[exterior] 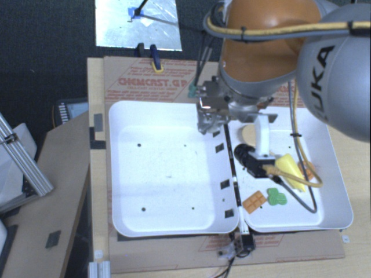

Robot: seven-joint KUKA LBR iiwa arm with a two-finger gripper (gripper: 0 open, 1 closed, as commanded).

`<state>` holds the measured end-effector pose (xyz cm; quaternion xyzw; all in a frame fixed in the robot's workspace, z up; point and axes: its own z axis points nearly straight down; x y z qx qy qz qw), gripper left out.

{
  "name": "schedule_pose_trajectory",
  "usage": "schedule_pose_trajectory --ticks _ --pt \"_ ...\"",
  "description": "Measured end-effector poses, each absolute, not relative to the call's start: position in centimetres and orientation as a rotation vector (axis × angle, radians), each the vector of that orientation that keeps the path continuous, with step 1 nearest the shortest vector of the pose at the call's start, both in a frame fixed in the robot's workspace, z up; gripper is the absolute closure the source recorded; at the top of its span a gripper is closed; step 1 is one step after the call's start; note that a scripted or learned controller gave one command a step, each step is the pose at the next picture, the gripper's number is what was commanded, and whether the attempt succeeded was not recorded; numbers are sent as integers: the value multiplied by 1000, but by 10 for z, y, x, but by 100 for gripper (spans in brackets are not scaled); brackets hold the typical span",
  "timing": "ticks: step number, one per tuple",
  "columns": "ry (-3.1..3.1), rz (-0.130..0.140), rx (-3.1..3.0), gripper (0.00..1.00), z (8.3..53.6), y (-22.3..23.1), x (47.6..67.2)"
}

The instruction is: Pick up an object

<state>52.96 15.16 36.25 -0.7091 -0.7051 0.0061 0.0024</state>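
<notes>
Looming closest, the arm's orange band (pixel 264 33) is hanging above the right bin (pixel 339 210); the gripper (pixel 207 119) is hovering at the divider (pixel 235 184), and one cannot tell whether it is open or closed. Approach seems underway: the orange block (pixel 254 201) is lying near this bin's front, needing a sideways move, then descent.

Grey arm (pixel 342 68) (black letters "UKA" showing), rounded orange band (pixel 264 4), yellowish cable (pixel 255 33) across it.
</notes>
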Motion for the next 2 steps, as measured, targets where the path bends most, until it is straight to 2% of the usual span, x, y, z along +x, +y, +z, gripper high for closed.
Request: schedule_pose_trajectory --ticks 1,2 --pt "-2223 -9 -2225 100 414 125 489" --pt "-2230 -21 -2222 100 523 128 487"
